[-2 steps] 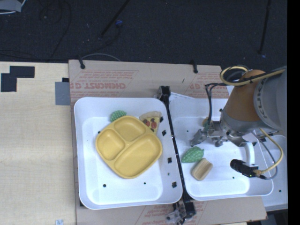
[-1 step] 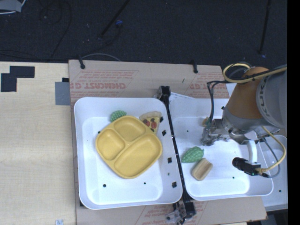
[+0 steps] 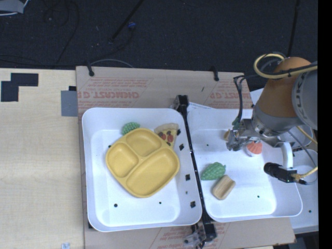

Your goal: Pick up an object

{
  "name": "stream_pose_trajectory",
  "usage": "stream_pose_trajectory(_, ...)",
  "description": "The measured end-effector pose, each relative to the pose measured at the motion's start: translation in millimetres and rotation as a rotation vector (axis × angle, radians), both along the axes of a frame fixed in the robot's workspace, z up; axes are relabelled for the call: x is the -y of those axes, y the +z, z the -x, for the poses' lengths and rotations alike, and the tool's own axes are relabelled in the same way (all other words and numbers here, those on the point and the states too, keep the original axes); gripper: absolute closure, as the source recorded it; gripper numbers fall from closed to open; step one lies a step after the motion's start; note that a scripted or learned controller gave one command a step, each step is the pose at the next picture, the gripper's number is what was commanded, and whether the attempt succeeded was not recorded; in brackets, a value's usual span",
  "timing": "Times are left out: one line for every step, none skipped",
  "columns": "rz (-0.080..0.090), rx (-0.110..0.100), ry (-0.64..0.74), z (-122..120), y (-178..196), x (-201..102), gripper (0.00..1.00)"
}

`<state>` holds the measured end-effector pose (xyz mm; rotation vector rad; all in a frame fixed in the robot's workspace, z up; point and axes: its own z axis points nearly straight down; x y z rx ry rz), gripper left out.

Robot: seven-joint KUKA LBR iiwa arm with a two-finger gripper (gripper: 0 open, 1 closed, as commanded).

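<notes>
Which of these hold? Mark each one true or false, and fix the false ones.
1. The yellow divided plate lies in the left bin. True.
2. The pizza slice toy lies in the right bin. False: it lies in the left bin, by the plate's far edge.
3. The green leafy toy and tan block lie in the right bin. True.
4. The pincer hovers over the left bin. False: it is over the right bin.
</notes>
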<state>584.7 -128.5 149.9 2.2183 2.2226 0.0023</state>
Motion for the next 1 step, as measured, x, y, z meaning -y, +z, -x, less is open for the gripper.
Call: stream_pose_trajectory(0.0,0.0,0.0,2.9,51.9,-9.4,1.0)
